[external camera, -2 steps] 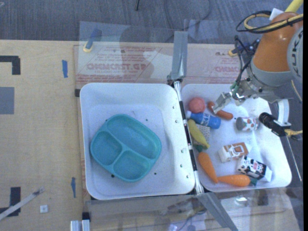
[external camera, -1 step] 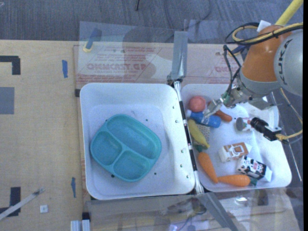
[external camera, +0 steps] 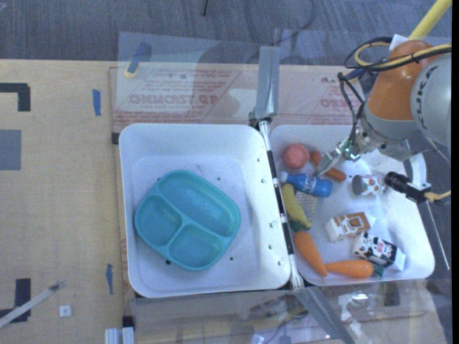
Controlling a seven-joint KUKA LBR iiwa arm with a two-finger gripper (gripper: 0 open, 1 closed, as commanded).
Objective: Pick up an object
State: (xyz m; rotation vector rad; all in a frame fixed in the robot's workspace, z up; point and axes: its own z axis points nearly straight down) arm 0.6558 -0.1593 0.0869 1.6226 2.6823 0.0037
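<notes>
The right bin (external camera: pixel 419 224) holds several toy foods. A pink-red ball (external camera: pixel 295 155) lies at its far left, with a blue bottle (external camera: pixel 314 186) just in front of it. Below those are a yellow banana-like piece (external camera: pixel 294 206) and two carrots (external camera: pixel 310 253) (external camera: pixel 349 268). My gripper (external camera: pixel 331 162) hangs low over the bin's far part, right of the ball and just above the bottle. A small orange piece (external camera: pixel 336 173) lies right under it. Whether anything is held is not visible.
A tan carton (external camera: pixel 348 225), a black-and-white carton (external camera: pixel 376 250) and a small cup (external camera: pixel 366 185) lie in the right bin's middle and right. The left bin (external camera: pixel 140 149) holds a teal divided plate (external camera: pixel 188 219). The arm's grey and orange body (external camera: pixel 401 95) looms over the right bin's far corner.
</notes>
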